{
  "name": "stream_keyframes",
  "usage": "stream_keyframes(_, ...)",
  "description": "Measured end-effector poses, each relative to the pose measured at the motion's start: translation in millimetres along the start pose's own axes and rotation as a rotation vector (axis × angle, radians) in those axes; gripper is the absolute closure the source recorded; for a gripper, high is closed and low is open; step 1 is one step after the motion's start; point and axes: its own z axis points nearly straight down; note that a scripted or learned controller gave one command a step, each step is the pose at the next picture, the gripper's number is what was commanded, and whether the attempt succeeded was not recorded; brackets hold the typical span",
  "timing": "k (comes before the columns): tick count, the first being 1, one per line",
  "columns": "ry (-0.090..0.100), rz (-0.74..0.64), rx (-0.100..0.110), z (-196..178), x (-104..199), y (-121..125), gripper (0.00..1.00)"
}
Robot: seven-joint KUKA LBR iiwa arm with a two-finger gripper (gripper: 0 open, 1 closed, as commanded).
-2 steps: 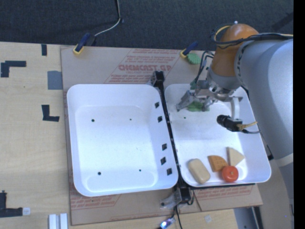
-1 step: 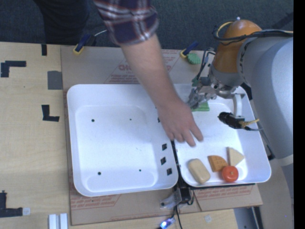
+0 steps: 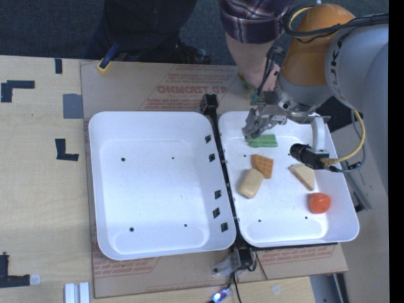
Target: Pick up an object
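On the far left the bench (image 3: 38, 188) shows pale wood with a few dark tape marks. A brown cardboard sheet (image 3: 164, 87) with red lettering lies under both bins. The left bin (image 3: 104, 188) sits on it, a shallow white tray with small dark dots on its floor. A black strip of clips (image 3: 219, 169) runs down the seam where the two bins meet.

The right bin (image 3: 344, 229) holds five small items. Nearest the seam is a pale tan block (image 3: 250, 184), and touching its upper right corner is an orange waffle-patterned piece (image 3: 262, 165). Above those, at the back of the bin, lies a flat green piece (image 3: 264, 141). The gripper (image 3: 255, 127) hangs just over the left end of the green piece, pointing down; whether it has closed on anything cannot be told from here, since the metal fingers blur together. Further right lies a cream wedge (image 3: 304, 175), with a black cable fitting (image 3: 302, 151) just above it. Near the front right corner sits a small red-orange round object (image 3: 319, 202).

The grey arm with its orange band (image 3: 315, 43) reaches in from the upper right, and a person in a plaid shirt (image 3: 255, 8) stands behind the bench
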Motion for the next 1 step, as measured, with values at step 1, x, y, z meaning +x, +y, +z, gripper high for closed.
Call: stream_keyframes(1,-0.002,0.005,0.005,6.5,-4.0,0.4,0.0)
